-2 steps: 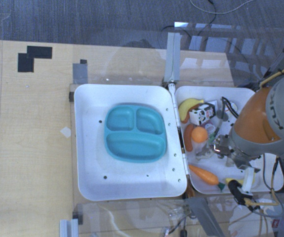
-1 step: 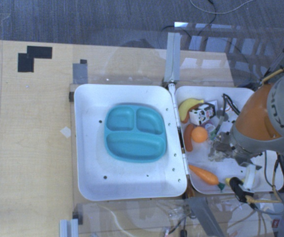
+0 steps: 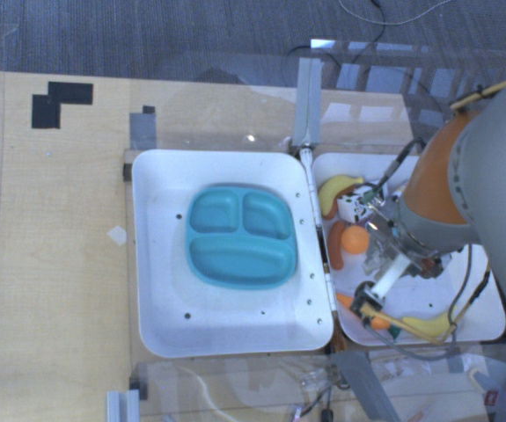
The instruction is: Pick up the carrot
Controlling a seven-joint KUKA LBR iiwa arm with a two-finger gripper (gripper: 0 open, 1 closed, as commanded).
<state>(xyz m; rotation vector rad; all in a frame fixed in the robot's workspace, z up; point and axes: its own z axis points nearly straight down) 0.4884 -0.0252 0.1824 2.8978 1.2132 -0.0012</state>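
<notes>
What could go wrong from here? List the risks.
1. The carrot lies low in the right bin, close to its near wall and beside a banana; the gripper, right over it, might nudge or catch the banana instead.
2. The orange and another banana crowd the same bin beside the arm, so a swing could knock them.

Bananas (image 3: 339, 190) and an orange (image 3: 355, 240) crowd the right bin (image 3: 492, 323).
</notes>
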